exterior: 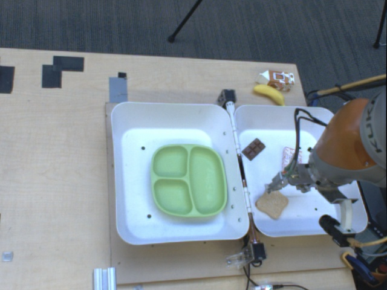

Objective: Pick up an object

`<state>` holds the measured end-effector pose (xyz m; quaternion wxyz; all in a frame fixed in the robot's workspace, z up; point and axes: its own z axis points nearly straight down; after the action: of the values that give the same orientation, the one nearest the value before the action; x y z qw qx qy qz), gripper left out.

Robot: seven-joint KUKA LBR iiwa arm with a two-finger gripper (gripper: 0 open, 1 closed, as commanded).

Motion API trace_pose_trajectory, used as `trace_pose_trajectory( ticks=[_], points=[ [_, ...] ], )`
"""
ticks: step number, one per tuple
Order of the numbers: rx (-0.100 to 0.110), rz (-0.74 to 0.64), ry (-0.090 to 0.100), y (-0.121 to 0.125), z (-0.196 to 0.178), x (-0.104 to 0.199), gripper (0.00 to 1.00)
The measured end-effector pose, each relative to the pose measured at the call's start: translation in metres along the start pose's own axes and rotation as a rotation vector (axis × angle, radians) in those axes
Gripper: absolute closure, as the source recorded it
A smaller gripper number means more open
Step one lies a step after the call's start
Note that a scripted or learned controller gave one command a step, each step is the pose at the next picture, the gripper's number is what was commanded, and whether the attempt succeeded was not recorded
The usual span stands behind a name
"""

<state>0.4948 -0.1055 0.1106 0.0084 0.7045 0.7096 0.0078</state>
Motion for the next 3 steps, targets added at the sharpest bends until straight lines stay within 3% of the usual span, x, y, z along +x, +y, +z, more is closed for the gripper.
trace_pose_trajectory(
  ticks=[1,2,3],
  points=[
    [0.008,0.005,-0.003,-0.004,0.022,0.017,0.0],
    [0.001,0.002,-0.002,-0.001,0.01,0.018,1.0],
    [0.019,0.002,0.002,0.007,-0.074,0.078,1.0]
  ],
)
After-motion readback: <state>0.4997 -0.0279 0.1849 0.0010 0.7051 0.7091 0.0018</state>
